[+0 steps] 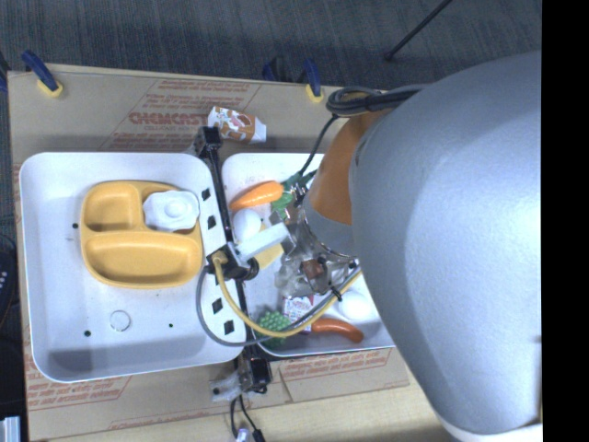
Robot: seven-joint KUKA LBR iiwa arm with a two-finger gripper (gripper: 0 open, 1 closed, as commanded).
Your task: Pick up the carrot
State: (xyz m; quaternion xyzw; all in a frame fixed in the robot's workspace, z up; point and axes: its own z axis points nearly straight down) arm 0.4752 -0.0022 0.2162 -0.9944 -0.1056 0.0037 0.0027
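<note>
The pincer [302, 270] hangs low inside the right bin [241, 166], in the middle of the clutter. Its mechanism is a tangle of metal and cable from this angle, so whether it is open or closed cannot be told, and nothing can be confirmed in its grasp.

The carrot [257, 194] lies just up and to the left of the pincer, near the bin's far-left corner, orange body with green top pointing toward the arm. It appears to rest free on the bin floor, beside a white rounded item [247, 224] and apart from the pincer. A second orange item [337, 330] lies at the near edge of the same bin, next to a green piece [273, 320]; it should not be mistaken for the target.

The grey arm [451, 247], with its orange band [336, 178], covers most of the right bin because it reaches in from that side.

The left bin [41, 274] holds a yellow divided tray [138, 256] carrying a white item [173, 211]. Both bins sit on the cardboard-covered worktop [110, 99].

Judgement: the grasp is not yet made; the pincer probably needs to shift toward the carrot.
</note>
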